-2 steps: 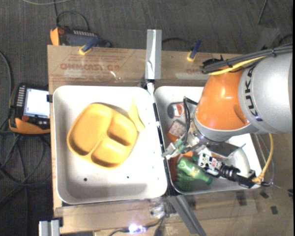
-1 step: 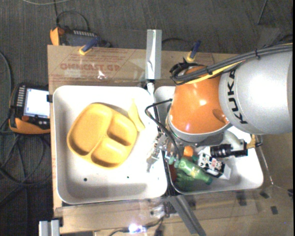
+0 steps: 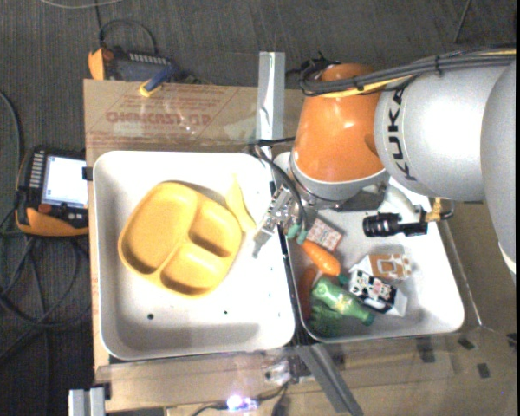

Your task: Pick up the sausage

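A reddish-brown sausage-like piece (image 3: pixel 305 284) lies at the left wall of the right bin (image 3: pixel 451 315), partly under an orange carrot (image 3: pixel 321 256) and beside a green bottle (image 3: pixel 336 302). My gripper (image 3: pixel 273 219) hangs over the wall between the two bins, above and to the left of that piece, under the arm's orange wrist band (image 3: pixel 338 137). I see nothing held in it. The arm's body hides the back of the right bin.
A yellow divided plate (image 3: pixel 182 235) fills the middle of the left bin (image 3: pixel 139 328). The right bin also holds a small red-and-white packet (image 3: pixel 323 232), printed cards (image 3: pixel 390 265) and a black-and-white box (image 3: pixel 374 289). A cardboard sheet (image 3: pixel 165 115) lies behind the left bin.
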`<state>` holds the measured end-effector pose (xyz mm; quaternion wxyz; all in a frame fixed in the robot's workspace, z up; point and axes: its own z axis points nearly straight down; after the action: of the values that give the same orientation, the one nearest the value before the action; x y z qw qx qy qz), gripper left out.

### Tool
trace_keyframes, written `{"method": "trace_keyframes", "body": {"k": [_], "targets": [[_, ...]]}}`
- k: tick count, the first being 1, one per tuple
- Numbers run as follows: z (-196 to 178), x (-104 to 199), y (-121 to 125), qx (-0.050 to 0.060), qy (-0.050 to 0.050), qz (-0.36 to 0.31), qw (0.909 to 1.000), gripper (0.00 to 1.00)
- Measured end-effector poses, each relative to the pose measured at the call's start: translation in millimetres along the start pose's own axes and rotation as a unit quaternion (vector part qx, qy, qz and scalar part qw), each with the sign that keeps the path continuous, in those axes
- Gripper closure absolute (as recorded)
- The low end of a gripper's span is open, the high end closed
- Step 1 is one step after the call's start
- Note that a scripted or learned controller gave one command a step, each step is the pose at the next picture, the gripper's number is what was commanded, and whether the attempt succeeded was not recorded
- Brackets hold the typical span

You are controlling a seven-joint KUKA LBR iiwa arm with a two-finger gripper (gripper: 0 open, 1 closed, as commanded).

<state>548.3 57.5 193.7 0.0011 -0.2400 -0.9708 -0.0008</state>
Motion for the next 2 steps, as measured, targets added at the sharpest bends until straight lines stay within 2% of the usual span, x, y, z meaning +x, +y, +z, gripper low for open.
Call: {"method": "trace_keyframes", "body": {"k": [1, 2], "targets": [[10, 22, 14, 0.000, 0.000, -0.221, 0.9753, 1.00], [11, 32, -58, 0.001, -0.001, 0.054, 0.9985, 1.00]]}}
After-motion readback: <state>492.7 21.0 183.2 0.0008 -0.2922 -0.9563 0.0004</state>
